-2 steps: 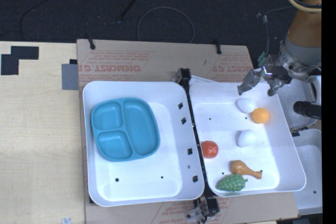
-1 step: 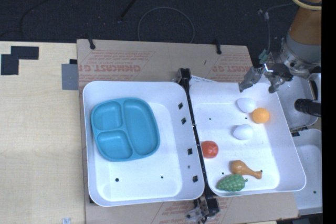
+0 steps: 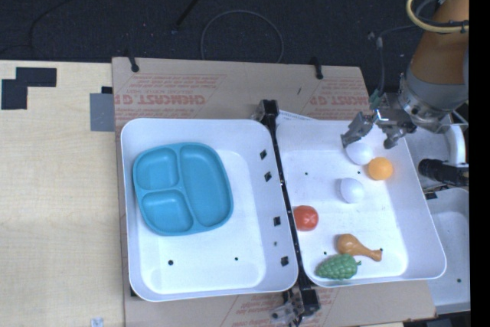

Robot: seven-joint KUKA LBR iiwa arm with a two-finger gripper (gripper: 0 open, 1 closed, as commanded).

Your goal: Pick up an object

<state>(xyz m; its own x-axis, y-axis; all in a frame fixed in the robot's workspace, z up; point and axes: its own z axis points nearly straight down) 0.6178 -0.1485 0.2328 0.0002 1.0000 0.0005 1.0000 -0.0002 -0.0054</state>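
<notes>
Two shallow white bins sit side by side on the bench, and the black divider (image 3: 279, 195) where they meet is the easiest thing to steer by. Left of the divider, the left bin (image 3: 153, 272) holds a single blue sectioned plate (image 3: 182, 188), lying flat with three compartments, nothing in any of them.

Right of the divider, the right bin (image 3: 429, 256) carries all the small stuff. Closest to the divider is a red tomato-like ball (image 3: 305, 217). Farther from it and up a little lies a white egg-shaped piece (image 3: 351, 190), and beyond that an orange ball (image 3: 379, 168). Toward the near edge, still right of the divider, a green bumpy fruit (image 3: 338, 267) rests touching the bin's rim, with a tan drumstick-shaped piece (image 3: 357, 246) just beside it.

The arm comes in from the far side of that bin, and the gripper (image 3: 374, 135) hangs over the back corner with its two fingers spread apart. A second white rounded object (image 3: 358, 152) sits right below the fingers, just beside the orange ball; nothing is clasped between them.
</notes>
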